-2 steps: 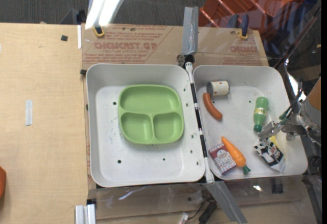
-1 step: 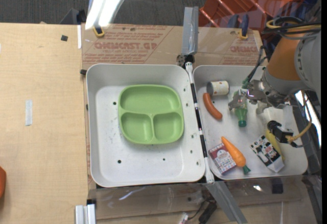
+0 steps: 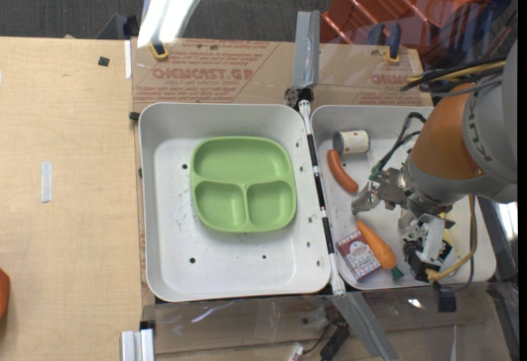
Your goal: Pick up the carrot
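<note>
The carrot [image 3: 377, 245], orange with a green stub at its lower right end, lies at a slant in the front part of the right bin [image 3: 486, 269]. My gripper [image 3: 367, 193] hovers just above and slightly left of it, pointing left, between the carrot and a red sausage. Its fingers stand open with nothing between them. The grey arm with its orange band [image 3: 445, 145] reaches in from the right and covers the bin's right half.
A red sausage [image 3: 342, 171] and a small pale can [image 3: 352, 141] lie at the back of the right bin. A small red carton [image 3: 357, 259] touches the carrot's left side. A green divided plate [image 3: 244, 184] sits in the left bin [image 3: 165, 252].
</note>
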Available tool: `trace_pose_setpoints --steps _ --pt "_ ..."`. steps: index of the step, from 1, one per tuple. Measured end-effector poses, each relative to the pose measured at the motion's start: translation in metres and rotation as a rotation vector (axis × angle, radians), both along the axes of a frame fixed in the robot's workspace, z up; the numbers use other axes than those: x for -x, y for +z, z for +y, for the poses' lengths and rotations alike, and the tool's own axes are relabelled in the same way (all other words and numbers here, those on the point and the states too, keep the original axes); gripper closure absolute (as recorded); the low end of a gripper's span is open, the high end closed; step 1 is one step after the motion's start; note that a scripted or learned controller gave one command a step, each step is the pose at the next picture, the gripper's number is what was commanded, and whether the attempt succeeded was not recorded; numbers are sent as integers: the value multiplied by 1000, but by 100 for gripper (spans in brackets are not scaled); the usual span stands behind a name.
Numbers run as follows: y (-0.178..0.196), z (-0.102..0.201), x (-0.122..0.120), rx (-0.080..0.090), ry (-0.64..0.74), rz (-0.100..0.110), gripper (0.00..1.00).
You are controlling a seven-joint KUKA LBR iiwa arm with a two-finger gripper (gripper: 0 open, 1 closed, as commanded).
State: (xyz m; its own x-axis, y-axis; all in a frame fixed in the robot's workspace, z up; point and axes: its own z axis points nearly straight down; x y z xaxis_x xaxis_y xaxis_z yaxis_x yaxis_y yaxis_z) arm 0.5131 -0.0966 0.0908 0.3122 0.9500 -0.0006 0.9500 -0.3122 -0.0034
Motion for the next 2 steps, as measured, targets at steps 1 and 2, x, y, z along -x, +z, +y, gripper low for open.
trace_pose_setpoints --steps 1,2 --pt "0 -14 36 -1 -33 1 0" --pt "0 -104 35 -3 55 -2 0"
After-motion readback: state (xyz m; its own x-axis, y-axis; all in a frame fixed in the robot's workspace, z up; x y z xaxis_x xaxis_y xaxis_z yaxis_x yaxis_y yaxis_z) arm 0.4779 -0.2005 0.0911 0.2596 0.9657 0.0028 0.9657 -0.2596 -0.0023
